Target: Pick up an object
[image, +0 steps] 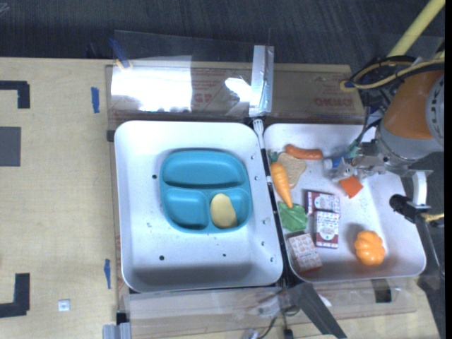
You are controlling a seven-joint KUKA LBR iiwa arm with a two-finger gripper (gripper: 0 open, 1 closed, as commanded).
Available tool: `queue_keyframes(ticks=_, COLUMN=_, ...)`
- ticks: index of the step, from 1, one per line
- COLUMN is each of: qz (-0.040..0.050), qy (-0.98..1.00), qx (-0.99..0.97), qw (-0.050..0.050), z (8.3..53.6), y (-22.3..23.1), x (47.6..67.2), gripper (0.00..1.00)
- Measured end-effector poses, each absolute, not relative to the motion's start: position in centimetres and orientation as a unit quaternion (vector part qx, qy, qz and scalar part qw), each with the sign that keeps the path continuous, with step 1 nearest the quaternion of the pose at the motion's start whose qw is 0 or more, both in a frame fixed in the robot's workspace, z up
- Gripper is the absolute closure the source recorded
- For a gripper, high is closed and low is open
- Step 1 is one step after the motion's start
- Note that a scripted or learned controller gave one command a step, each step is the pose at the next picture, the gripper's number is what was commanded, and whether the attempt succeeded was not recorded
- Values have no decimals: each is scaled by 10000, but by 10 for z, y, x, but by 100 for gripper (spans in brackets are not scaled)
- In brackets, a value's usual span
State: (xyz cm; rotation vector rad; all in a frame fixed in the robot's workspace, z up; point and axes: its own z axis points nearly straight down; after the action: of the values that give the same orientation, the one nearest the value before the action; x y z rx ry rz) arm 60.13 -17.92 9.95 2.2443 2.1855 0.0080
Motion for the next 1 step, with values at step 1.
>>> queue_keyframes(ticks=1, qz=43, qy=6906, qx=7232, qw=36, z=191, y=-112, x=651, gripper=100)
